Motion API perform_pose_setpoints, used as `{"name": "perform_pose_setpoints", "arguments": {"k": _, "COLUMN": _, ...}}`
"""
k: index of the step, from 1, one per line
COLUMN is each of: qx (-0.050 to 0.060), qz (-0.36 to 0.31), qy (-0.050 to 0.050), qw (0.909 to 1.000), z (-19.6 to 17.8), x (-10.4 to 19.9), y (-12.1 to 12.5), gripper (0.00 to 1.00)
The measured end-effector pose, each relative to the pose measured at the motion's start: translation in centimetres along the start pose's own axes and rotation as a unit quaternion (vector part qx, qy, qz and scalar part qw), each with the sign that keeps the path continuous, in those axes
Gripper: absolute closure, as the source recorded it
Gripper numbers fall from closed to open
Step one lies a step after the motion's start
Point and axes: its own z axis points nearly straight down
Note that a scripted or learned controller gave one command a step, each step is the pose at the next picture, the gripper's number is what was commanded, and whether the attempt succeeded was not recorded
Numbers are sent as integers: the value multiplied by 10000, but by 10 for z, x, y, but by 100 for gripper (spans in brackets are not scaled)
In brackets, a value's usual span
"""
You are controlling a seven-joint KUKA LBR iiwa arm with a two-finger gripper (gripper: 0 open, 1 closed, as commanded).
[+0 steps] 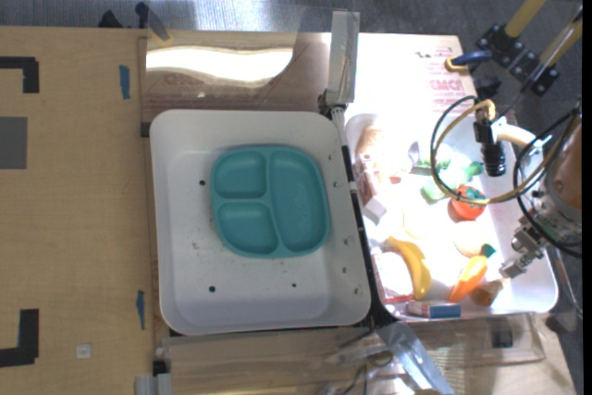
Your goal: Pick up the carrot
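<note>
The carrot [469,277], a short orange piece, lies tilted near the front right corner of the right bin [541,291]. My gripper [516,262] hangs at the right edge of that bin, just right of and slightly above the carrot, apart from it. Nothing shows in the gripper's grasp. The arm's wrist [564,190] with looped cables rises behind it.
In the right bin, a banana [413,262] lies left of the carrot, and a red tomato-like piece [467,204] and green pieces [435,192] sit farther back. A brown item [487,294] touches the carrot's front. The left bin [176,227] holds a teal divided plate [271,199].
</note>
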Motion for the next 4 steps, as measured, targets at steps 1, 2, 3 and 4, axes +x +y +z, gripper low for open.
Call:
{"name": "perform_pose_setpoints", "arguments": {"k": 1, "qx": 29, "qz": -1964, "qy": 68, "qw": 9805, "z": -109, "x": 16, "y": -23, "gripper": 100}}
{"name": "perform_pose_setpoints", "arguments": {"k": 2, "qx": 31, "qz": -2785, "qy": 70, "qw": 9604, "z": -158, "x": 78, "y": -77, "gripper": 100}}
{"name": "perform_pose_setpoints", "arguments": {"k": 3, "qx": 11, "qz": -3659, "qy": 5, "qw": 9307, "z": -54, "x": 58, "y": -47, "gripper": 100}}
{"name": "perform_pose_setpoints", "arguments": {"k": 4, "qx": 22, "qz": -3755, "qy": 82, "qw": 9268, "z": -126, "x": 62, "y": -52, "gripper": 100}}
